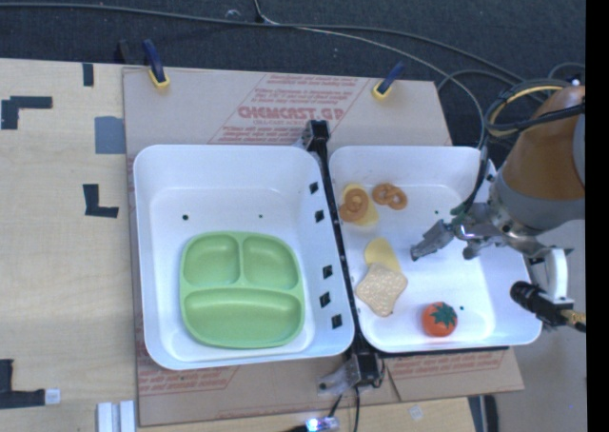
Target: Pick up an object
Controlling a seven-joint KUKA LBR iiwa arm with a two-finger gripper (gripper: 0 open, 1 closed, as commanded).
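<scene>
- Two shallow white bins sit side by side on the desk (57,230): the left bin (152,230) and the right bin (476,321), meeting along a black divider strip.
- One grey arm (538,159) with an orange band reaches in from the right, its wrist hanging above the right bin's right wall.
- From the wrist the jaws (425,245) point leftward and slightly downward, over the bare floor in the middle of the right bin.
- Whether the jaws are parted or pressed together cannot be told; they read as one dark tip, and nothing shows between them.
- Five small food items lie in the right bin, all apart from the jaws.
- A pretzel (389,196) lies near the back wall, with an orange ring-shaped piece (356,204) just beside it on the left.
- A pale yellow piece (381,253) lies left of the jaws, near them but not touching.
- A speckled slice of bread (381,289) rests just in front of the yellow piece, touching or overlapping its edge.
- A red tomato (439,319) with a green top sits near the front wall.
- A green divided plate (243,289) with three compartments lies in the left bin.
- Two clamps, one (155,67) at the left and one (386,84) at the right, grip the back edge of the cardboard sheet (285,102) under the bins.
</scene>
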